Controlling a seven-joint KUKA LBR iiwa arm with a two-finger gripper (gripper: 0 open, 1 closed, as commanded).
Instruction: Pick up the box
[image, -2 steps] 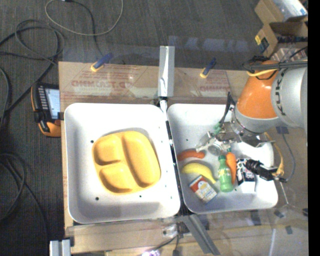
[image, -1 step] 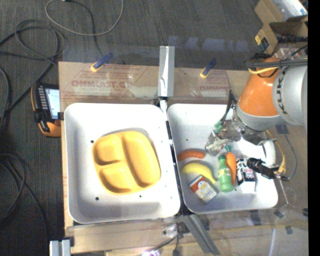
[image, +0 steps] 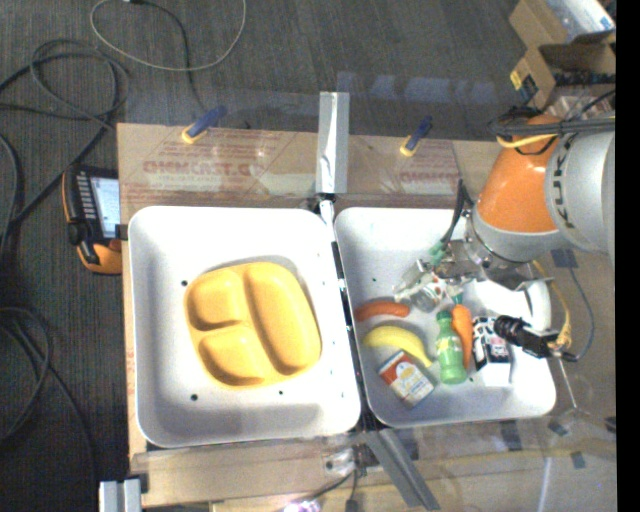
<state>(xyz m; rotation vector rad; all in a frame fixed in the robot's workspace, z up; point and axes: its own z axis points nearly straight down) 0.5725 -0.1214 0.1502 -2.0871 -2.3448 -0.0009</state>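
a bench is bearing two white bins — the gripper (image: 432, 285) is hanging in the right bin (image: 380, 235) above the toy food, its opening impossible to tell, while the box (image: 406, 379) is lying near the front wall beside the banana (image: 398, 342) — untouched.

**Arm pose, single frame**

The grey KUKA arm with its orange band (image: 520, 195) enters from the right edge of the camera view and reaches left and downward at a slant. The orange section sits high, near the upper right. Below it the wrist narrows into the two-finger metal gripper (image: 432, 285), which points left and down. Cabling trails beside the wrist. Finger spacing is not resolvable here.
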